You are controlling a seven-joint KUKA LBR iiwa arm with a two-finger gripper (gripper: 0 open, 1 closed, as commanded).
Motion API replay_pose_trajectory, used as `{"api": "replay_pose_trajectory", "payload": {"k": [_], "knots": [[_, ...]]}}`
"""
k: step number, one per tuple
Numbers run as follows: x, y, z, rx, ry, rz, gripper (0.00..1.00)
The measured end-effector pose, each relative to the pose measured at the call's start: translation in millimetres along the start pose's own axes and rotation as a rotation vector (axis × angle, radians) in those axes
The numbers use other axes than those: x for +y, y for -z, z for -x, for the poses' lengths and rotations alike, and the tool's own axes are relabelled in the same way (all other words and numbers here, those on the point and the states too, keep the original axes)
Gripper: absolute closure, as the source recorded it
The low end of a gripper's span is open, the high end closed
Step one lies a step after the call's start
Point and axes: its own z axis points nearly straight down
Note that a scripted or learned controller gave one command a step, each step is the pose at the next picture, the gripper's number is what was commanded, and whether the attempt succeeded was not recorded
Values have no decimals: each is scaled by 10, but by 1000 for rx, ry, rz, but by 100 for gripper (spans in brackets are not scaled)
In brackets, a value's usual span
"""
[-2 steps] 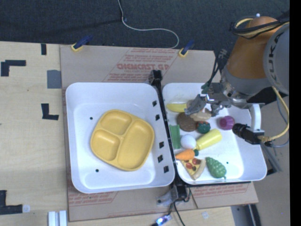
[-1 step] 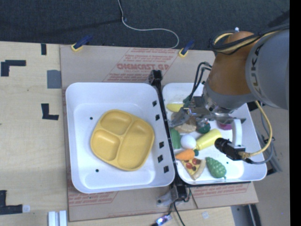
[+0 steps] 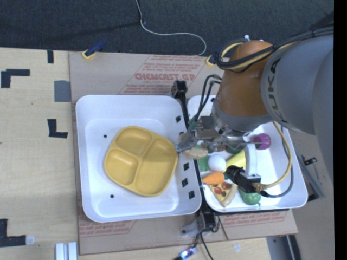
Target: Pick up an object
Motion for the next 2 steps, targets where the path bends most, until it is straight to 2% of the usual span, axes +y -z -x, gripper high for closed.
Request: {"api": "replay_pose_trajectory", "payload": {"k": [1, 2], "knots": [[-12, -64, -112, -3, -5, 0, 100], [-130, 26, -44, -2, -6, 0, 100]]}}
